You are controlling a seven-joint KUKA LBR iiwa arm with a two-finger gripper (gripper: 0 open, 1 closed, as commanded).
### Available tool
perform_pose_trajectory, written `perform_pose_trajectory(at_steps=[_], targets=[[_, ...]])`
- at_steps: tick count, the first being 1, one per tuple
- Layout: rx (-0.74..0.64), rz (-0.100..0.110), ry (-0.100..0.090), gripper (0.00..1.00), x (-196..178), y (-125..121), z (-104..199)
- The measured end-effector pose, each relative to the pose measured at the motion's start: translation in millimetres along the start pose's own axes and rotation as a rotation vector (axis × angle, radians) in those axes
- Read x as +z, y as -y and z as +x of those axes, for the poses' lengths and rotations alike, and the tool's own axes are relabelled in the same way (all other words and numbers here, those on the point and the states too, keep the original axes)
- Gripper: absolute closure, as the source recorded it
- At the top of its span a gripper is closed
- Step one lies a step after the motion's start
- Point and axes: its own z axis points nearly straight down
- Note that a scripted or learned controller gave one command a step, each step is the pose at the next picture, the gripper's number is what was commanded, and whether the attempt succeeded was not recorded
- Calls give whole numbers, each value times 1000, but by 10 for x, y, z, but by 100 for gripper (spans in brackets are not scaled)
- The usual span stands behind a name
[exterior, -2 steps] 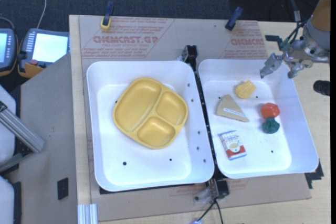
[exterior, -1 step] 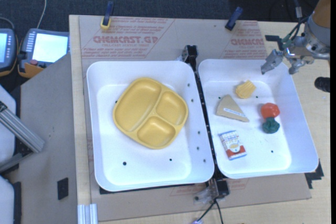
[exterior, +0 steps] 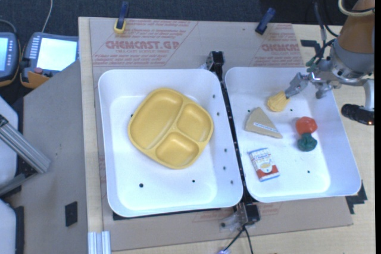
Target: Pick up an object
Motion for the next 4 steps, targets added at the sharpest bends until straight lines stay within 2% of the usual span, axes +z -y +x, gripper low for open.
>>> perform_pose_trajectory(at_steps=[1,2,3,4], targets=[[0,-6,-1,0,486,-19,5],[-3,-19,3,100,317,-55,4],[-1,-10,3,100,-130,-115,-20],[-1,-11,4,100,-566,-136,-29]])
